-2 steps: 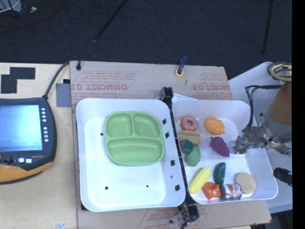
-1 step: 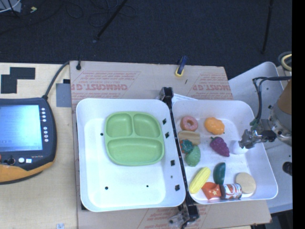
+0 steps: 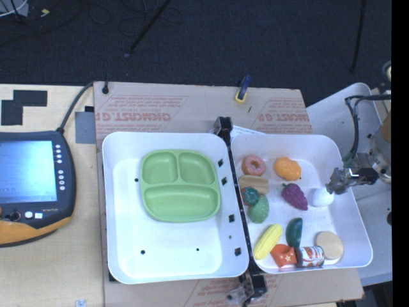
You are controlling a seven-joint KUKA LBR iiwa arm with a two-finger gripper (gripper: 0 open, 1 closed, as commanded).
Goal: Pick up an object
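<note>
The right bin [image 3: 345, 152] holds several toy foods: a pink donut [image 3: 254, 165], an orange fruit [image 3: 287, 168], purple grapes [image 3: 294, 196], a white egg [image 3: 321, 197], a yellow corn cob [image 3: 267, 240], a dark green vegetable [image 3: 294, 231], a small can [image 3: 311, 256] and a tan round piece [image 3: 329, 245]. My gripper [image 3: 340, 183] hangs over the bin's right side, just above and to the right of the white egg. Nothing visible is carried by it.
The left bin [image 3: 121, 248] holds a green divided plate [image 3: 180, 185]. A teach pendant [image 3: 32, 184] lies on the bench at the far left. A black divider [image 3: 233, 197] separates the bins. Cables [image 3: 354, 126] hang near the arm at the right.
</note>
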